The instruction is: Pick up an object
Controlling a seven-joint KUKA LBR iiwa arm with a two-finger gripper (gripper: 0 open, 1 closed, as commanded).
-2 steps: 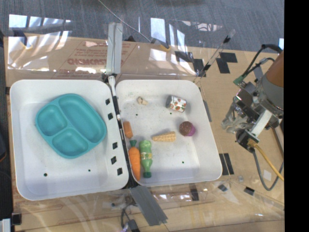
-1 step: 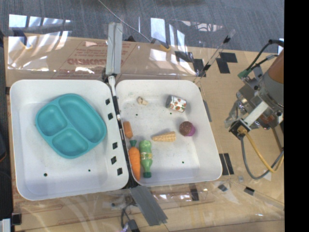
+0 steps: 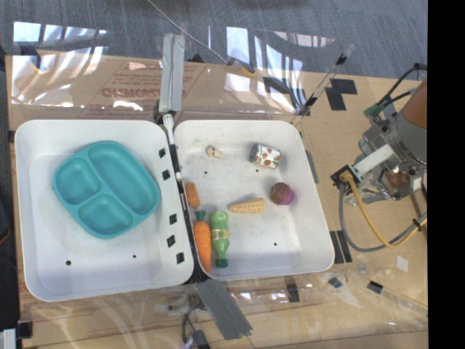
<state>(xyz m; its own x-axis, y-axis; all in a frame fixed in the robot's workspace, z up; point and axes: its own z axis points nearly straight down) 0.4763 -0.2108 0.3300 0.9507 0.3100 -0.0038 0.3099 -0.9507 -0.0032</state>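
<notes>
Lowest in the right bin (image 3: 290,242), the carrot (image 3: 203,244) and green bottle (image 3: 219,238) lie touching by the left wall, a poor pick since one grasp could catch both; above them the corn cob (image 3: 247,207) and purple ball (image 3: 282,193) lie apart on bare floor, so either suits a straight descent; further up sits the small can (image 3: 267,155); the gripper (image 3: 389,180) hangs outside the bin at the frame's right, and whether it is spread or closed I cannot tell.
</notes>
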